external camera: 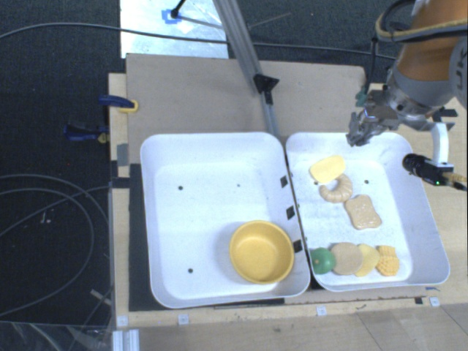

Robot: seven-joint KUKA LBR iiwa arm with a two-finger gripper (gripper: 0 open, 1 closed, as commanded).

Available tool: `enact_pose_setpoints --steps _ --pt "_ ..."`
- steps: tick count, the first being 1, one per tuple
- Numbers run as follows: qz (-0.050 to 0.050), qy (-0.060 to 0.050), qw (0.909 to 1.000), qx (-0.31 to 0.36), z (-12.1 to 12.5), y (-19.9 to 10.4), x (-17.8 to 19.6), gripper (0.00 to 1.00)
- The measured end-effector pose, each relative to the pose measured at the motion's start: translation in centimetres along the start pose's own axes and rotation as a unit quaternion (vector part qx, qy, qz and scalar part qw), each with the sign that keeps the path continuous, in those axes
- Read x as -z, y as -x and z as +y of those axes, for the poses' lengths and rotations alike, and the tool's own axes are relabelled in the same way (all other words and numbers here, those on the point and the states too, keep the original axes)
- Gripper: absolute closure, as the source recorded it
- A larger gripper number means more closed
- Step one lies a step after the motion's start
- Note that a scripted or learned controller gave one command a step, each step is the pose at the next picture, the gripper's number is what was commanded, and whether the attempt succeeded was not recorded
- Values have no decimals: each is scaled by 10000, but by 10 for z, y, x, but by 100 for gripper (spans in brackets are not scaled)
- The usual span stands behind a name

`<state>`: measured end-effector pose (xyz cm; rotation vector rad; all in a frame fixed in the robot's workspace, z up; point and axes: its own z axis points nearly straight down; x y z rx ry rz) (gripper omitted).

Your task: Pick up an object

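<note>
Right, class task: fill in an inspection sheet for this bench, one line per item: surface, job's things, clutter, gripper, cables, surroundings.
Surface: brown board bearing left bin and right bin, touching edge to edge.
Job's things: yellow bowl upright in left bin; in right bin yellow piece, ring-shaped piece, tan biscuit, and along the near wall green piece, tan round, yellow wedge, orange waffle.
Clutter: nothing seen.
Gripper: gripper above right bin's far rim, carrying nothing visible.
Cables: black cables on floor at left.
Surroundings: clamps, slanted metal pole.
</note>
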<state>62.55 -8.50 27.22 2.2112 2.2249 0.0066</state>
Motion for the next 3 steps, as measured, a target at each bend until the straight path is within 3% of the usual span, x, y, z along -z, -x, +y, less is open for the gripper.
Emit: enact_pose_setpoints --steps 2,3 --pt "7 -29 10000 15 -12 -89 -7 100" --pt "14 -34 10000 23 -23 -147 -26 100"
